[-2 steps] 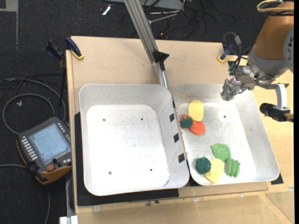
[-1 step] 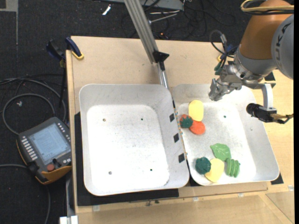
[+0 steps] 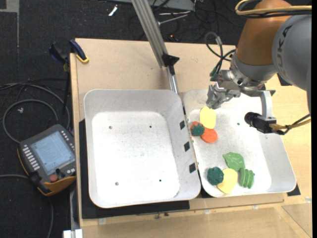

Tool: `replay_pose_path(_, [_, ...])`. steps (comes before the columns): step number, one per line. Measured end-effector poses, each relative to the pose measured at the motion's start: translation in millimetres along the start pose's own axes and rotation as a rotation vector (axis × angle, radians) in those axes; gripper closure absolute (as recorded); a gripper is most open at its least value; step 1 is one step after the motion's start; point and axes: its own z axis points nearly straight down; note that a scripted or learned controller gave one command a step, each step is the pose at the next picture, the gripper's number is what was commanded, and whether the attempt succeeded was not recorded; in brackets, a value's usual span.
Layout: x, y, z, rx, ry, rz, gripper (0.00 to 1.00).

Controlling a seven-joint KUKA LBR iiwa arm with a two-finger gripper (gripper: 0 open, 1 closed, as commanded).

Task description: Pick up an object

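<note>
crowding is posing the main risk here. the gripper (image 3: 214, 102) is hanging over the far part of the right bin (image 3: 277, 177), just above the pale yellow piece (image 3: 208, 118), and whether it is clenched or released i cannot tell. that piece is touching the small green and red item (image 3: 197, 129) and the orange one (image 3: 210, 136), so a descent may be nudging neighbours or pinching two at once. the green and yellow toys (image 3: 230, 172) are lying in a cluster well apart, nearer the front. the left bin (image 3: 94, 103) is sitting beside it.
</note>
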Motion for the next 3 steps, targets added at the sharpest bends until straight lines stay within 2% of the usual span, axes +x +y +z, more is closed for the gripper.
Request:
replay_pose_path(1, [51.5,-1.1,-7.4,-0.001,-0.001,0.000,1.00])
replay_pose_path(2, [100.2,-13.5,3.7,0.002,0.000,0.000,1.00])
replay_pose_path(3, [146.6,-11.1,5.1,-0.001,-0.001,0.001,1.00])
